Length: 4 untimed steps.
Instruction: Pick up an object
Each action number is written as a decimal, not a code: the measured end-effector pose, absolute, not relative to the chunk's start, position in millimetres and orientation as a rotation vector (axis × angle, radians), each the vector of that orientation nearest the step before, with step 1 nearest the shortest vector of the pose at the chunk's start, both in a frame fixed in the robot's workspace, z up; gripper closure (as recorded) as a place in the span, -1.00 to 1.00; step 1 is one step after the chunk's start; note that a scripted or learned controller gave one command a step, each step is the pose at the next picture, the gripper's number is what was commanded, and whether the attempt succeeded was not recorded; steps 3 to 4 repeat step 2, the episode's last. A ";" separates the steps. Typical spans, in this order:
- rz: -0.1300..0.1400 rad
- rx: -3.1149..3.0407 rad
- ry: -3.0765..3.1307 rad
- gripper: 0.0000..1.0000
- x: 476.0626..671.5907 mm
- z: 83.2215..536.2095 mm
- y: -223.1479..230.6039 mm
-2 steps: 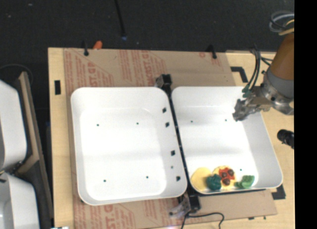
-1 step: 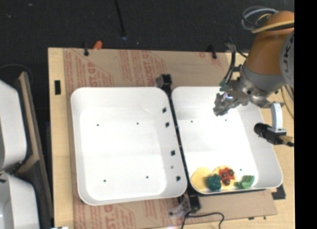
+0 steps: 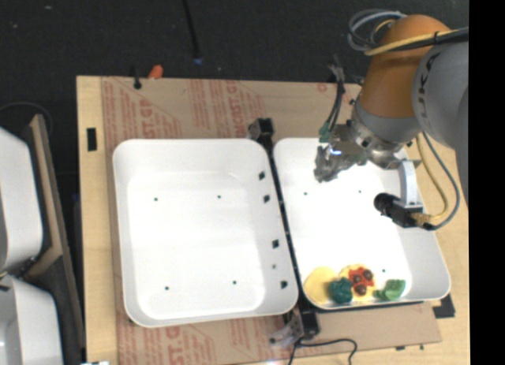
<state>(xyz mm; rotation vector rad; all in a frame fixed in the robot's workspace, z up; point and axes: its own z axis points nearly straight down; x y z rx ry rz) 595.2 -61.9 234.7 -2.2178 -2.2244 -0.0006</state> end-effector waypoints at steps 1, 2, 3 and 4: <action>0.000 -2.218 -2.225 1.00 610.3 227.1 -7.9; -0.002 -2.218 -2.225 1.00 638.0 229.5 39.2; -0.002 -2.218 -2.225 1.00 638.0 229.5 39.2; -0.002 -2.218 -2.225 1.00 638.0 229.5 39.2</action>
